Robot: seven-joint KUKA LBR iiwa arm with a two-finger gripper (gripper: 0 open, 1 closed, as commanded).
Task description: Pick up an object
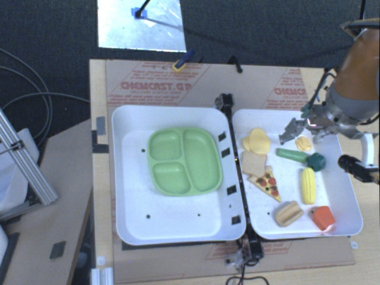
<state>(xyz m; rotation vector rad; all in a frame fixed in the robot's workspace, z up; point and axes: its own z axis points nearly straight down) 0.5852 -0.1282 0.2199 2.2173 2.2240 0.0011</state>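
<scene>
The right bin (pixel 344 186) holds several toy foods: a pale yellow chip shape (pixel 258 140), a tan bread slice (pixel 253 162), a pizza slice (pixel 268 184), a green vegetable with a dark head (pixel 300 157), a yellow corn cob (pixel 308 185), a hot dog bun (pixel 288 213), an orange piece (pixel 323 218) and a small yellow piece (pixel 303 143). My gripper (pixel 303 134) hangs over the bin's far part, just above the small yellow piece. Its fingers stand apart and hold nothing.
In the left bin (pixel 133 218) lies a green divided plate (pixel 184 161). A black divider with clips (pixel 233 159) runs between the bins. The arm's orange band (pixel 362 70) rises at the right edge. Cardboard lies beneath both bins.
</scene>
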